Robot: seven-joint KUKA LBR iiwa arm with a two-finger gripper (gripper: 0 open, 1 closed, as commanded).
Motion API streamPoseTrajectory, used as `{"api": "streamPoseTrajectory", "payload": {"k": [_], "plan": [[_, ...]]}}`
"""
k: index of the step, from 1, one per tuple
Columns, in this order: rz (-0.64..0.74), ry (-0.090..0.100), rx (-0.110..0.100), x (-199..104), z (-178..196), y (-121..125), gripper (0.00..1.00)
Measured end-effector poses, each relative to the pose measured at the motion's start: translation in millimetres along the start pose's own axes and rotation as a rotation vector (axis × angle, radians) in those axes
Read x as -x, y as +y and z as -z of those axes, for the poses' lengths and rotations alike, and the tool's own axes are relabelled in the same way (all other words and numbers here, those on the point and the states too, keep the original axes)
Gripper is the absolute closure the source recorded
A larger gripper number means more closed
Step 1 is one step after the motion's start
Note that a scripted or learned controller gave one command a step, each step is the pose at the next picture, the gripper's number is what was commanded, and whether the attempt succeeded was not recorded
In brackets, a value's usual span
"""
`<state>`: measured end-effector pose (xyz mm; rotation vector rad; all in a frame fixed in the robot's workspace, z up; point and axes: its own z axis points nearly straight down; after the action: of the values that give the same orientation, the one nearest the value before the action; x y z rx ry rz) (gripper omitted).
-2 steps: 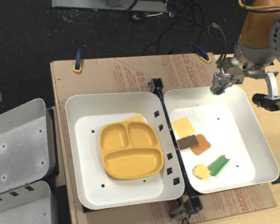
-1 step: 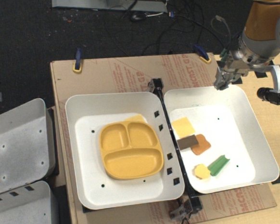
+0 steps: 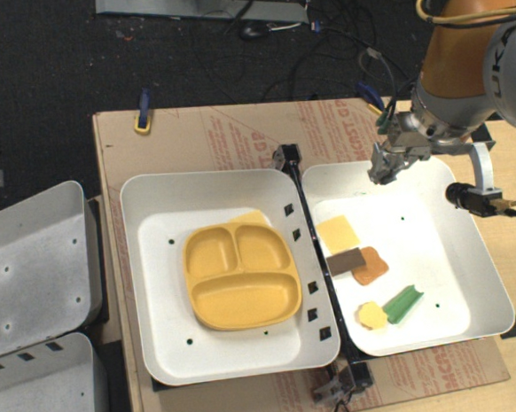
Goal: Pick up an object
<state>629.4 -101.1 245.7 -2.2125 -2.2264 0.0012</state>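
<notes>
The right bin (image 3: 438,231) holds a pale yellow square slab (image 3: 338,234), a brown block (image 3: 344,261), an orange piece (image 3: 370,267), a small yellow lump (image 3: 371,315) and a green stick (image 3: 402,304). My gripper (image 3: 382,173) hangs over the bin's far edge, well above and behind these objects. Nothing shows between its fingertips.
The left bin (image 3: 155,253) carries a yellow divided tray (image 3: 242,276). A black divider clamp (image 3: 307,241) runs between the bins. Grey metal lids (image 3: 31,263) lie off the bench to the left. A blue and yellow clamp (image 3: 143,112) grips the cardboard's far edge.
</notes>
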Motion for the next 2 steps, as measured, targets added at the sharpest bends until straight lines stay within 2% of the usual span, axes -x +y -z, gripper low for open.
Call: {"api": "streamPoseTrajectory", "payload": {"k": [1,2], "plan": [[0.0,0.0,0.0,-46,-13,-16,1.0],[0.002,0.001,0.001,-108,-8,-31,1.0]]}}
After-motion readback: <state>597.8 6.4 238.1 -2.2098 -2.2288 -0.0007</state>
